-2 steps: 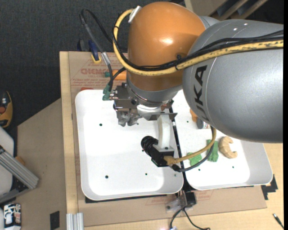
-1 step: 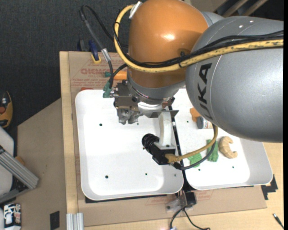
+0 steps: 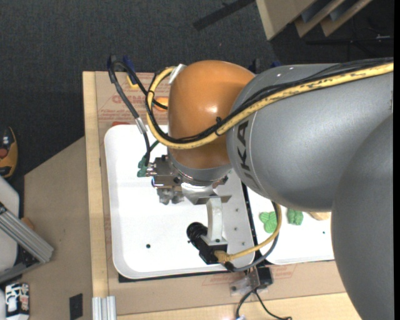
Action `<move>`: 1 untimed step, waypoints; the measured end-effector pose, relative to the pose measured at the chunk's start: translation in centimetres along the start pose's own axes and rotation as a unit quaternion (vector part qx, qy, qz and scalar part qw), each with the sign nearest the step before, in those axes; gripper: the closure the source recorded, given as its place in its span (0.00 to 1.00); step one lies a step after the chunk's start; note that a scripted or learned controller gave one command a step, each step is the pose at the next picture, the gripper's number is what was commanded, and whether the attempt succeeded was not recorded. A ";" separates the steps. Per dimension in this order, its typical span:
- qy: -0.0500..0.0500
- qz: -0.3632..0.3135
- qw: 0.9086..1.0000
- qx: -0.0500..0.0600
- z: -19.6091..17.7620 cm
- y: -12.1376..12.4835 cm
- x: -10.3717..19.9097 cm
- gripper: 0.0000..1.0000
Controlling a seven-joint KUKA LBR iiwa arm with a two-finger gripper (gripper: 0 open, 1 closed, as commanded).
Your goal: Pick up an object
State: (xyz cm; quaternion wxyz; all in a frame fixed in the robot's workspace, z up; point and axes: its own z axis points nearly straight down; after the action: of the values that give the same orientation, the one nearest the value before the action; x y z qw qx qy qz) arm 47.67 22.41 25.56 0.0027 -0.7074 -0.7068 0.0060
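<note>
Camera view: green object (image 3: 269,219) beside arm (image 3: 312,119); long axis unclear

Dark grey carpet (image 3: 56,37) covers the floor beyond the bench; pale wooden boards (image 3: 312,17) lie far right.

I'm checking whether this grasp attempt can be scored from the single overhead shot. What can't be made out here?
- Gripper: in the camera view its fingertips sit under the wrist, so their state is unreadable.
- Left bin: the arm covers much of its floor.
- Right bin: mostly hidden by the arm.
- Green objects: partly covered, identity unclear.
</note>
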 end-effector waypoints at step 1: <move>0.002 0.000 1.000 -0.003 2.0 2.2 0.0 1.00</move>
State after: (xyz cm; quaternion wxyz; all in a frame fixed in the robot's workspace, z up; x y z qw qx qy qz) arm 49.82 22.41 23.56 0.0013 -0.7077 -0.7065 0.0025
